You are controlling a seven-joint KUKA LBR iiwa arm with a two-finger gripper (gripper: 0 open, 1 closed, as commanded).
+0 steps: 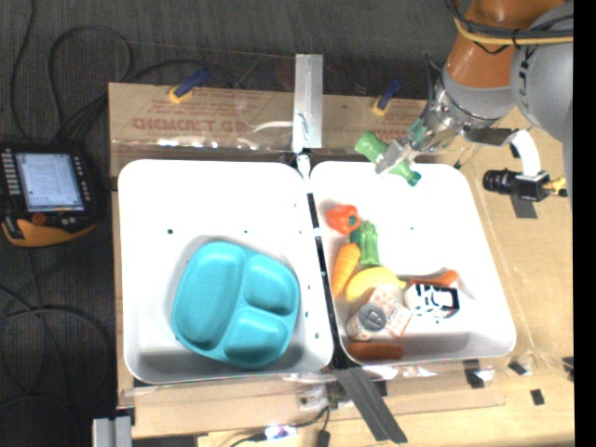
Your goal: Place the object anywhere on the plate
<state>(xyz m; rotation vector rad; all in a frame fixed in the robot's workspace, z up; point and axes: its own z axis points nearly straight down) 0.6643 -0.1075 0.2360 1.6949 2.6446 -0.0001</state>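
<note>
Pincer [402,159] hangs over the far edge of the right bin [484,250], close to that bin's far-left corner. A green object [384,153] sits between its fingers, so it is clamped on that piece; the object's exact shape is too blurred to name. Its long axis runs roughly parallel to the bin's far edge, tilted slightly down toward the right.

Blue plate [237,304], three compartments, lies in the left bin [158,203], toward that bin's near edge. From the pincer it lies to the left and toward the near side of the tabletop, across the wall where the two bins meet. The two are well apart.

Judgement: carry stage, release not yet made. Next move needs a diagonal travel over the dividing wall, then a descent above the plate. Any compartment will do.

Remaining pile in the right bin, near side: orange pepper [341,217], carrot [345,266], yellow piece [372,279], small packages. Well apart from the travel path.
</note>
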